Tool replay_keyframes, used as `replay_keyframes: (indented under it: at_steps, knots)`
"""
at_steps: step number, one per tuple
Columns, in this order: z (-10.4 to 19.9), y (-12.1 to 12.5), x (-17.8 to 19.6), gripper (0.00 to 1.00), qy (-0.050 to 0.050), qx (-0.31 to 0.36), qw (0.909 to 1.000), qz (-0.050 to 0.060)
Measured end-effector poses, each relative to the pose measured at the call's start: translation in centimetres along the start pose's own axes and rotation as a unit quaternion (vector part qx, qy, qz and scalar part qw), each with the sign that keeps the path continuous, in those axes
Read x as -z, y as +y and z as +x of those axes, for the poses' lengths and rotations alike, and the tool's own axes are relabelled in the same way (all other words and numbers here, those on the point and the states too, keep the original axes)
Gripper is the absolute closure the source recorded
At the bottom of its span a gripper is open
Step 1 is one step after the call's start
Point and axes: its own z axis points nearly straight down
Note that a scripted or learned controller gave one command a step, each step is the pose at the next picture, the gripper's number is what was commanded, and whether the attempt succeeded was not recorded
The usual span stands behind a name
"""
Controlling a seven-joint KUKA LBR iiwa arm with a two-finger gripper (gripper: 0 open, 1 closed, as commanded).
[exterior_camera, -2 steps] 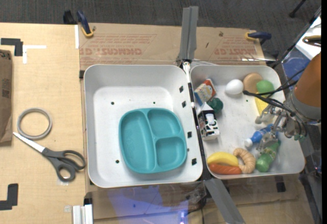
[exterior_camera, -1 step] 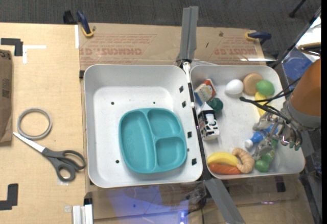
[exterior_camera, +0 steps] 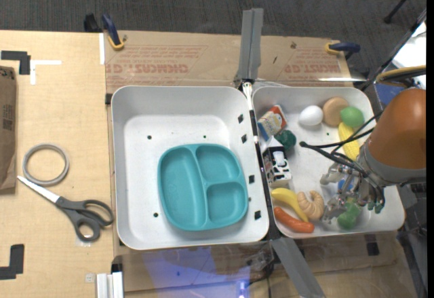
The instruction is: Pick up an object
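The right bin (exterior_camera: 386, 222) holds several toy foods. My gripper (exterior_camera: 344, 196) hangs low over its front right corner, just above a small green object (exterior_camera: 348, 218) and right of a tan croissant (exterior_camera: 312, 203). The grey wrist and orange band (exterior_camera: 405, 128) cover part of the bin's right side. A yellow banana (exterior_camera: 285, 197) and a red pepper (exterior_camera: 293, 221) lie to the left of the croissant. A white egg (exterior_camera: 311, 115), a tan ball (exterior_camera: 333, 109) and a green ball (exterior_camera: 352, 117) sit at the back.
A teal divided plate (exterior_camera: 203, 186) lies in the left bin (exterior_camera: 135, 120). A black-and-white box (exterior_camera: 278, 165) and a dark green piece (exterior_camera: 288, 139) rest by the divider. Scissors (exterior_camera: 76, 208) and a tape roll (exterior_camera: 46, 163) lie on the bench at left.
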Motion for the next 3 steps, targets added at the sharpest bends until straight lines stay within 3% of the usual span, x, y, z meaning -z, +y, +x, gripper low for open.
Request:
replay_keyframes:
  at_steps: [1, 2, 3]
  knots:
    - [-0.2, 0.1, 0.9, 1.00, -0.002, 0.001, 1.0000, 0.000]
    - [-4.7, -0.9, 1.1, 1.00, -0.002, -0.152, 0.9884, 0.000]
    - [-4.9, 4.0, 11.4, 1.00, -0.003, -0.223, 0.9747, 0.000]
